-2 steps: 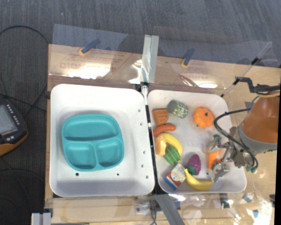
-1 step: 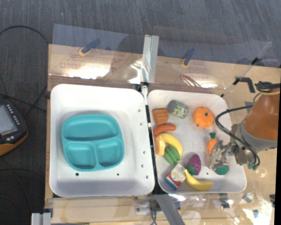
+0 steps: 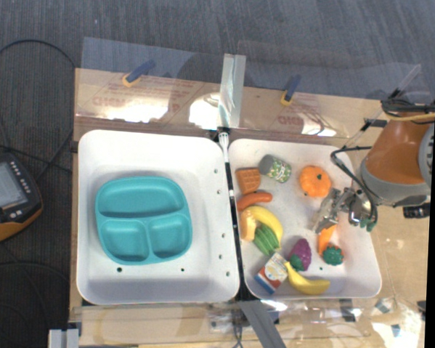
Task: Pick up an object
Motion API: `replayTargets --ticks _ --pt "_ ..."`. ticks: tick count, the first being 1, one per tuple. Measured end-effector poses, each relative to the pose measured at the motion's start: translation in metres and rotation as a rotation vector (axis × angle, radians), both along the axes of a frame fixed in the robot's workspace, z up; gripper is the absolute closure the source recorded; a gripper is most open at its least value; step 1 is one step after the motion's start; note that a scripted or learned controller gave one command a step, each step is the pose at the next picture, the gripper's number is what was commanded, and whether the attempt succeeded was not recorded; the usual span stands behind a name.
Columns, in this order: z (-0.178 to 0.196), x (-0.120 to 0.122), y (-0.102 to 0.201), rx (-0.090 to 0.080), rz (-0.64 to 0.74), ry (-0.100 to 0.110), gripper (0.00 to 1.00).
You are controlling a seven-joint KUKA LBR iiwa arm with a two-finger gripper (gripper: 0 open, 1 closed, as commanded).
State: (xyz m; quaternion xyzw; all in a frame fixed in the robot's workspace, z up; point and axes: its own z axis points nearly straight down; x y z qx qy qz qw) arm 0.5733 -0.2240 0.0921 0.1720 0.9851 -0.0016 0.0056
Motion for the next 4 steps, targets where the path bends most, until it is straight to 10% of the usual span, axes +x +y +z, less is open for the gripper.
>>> replayTargets --ticks 1,2,3,4 --pt "0.001 -0.062 0.006 0.002 -0.287 -0.015 1.00" --pt "0.111 -0.010 0.080 0.006 -0.400 0.009 1.00" --pt "0.010 0.036 0.048 0.005 -0.736 0.009 1.00" --pt "-0.001 0.091 0.046 0.010 -0.979 -0.003 1.00"
